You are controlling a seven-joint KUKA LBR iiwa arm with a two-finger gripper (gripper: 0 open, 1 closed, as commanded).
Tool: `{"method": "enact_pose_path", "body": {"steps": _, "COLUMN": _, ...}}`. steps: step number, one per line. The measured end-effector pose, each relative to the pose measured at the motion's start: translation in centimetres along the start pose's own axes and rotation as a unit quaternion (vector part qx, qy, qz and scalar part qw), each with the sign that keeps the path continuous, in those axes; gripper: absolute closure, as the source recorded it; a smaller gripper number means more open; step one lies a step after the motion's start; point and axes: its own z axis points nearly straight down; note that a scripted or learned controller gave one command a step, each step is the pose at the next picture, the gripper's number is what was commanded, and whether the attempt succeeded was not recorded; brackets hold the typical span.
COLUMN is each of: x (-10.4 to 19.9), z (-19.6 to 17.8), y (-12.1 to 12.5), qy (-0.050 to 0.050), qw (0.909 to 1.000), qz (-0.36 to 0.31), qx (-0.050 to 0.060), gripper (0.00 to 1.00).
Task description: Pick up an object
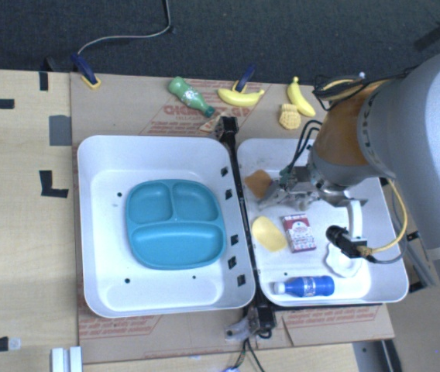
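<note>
My gripper (280, 191) hangs low over the upper left part of the right bin (383, 289), with the grey arm and its orange band reaching in from the right. Just left of the gripper lies a brown block (258, 182), close to it; contact cannot be judged. Below it lie a yellow lump (268, 233) and a red and white box (300, 233). A blue bottle (306, 287) lies on its side near the bin's front wall. A small white object (344, 266) sits at the right, partly under the arm's cable.
The left bin (96, 169) holds a blue divided plate (176, 223). Beyond the bins on the cardboard lie a green bottle (190, 96), two bananas (240, 97) (300, 99) and a yellow piece of corn (288, 117). A black divider (235, 200) separates the bins.
</note>
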Motion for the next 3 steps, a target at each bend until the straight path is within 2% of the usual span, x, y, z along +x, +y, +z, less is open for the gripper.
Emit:
{"method": "enact_pose_path", "body": {"steps": 1, "x": 0.2, "z": 1.3, "y": -1.9, "qy": 0.002, "qw": 1.0, "qz": 0.0, "qx": 0.005, "gripper": 0.0}}
{"method": "enact_pose_path", "body": {"steps": 2, "x": -2.5, "z": 1.5, "y": 8.1, "qy": 0.002, "qw": 1.0, "qz": -0.001, "qx": 0.005, "gripper": 0.0}}
{"method": "enact_pose_path", "body": {"steps": 3, "x": -2.4, "z": 0.4, "y": 8.2, "qy": 0.001, "qw": 1.0, "qz": -0.001, "qx": 0.006, "gripper": 1.0}}
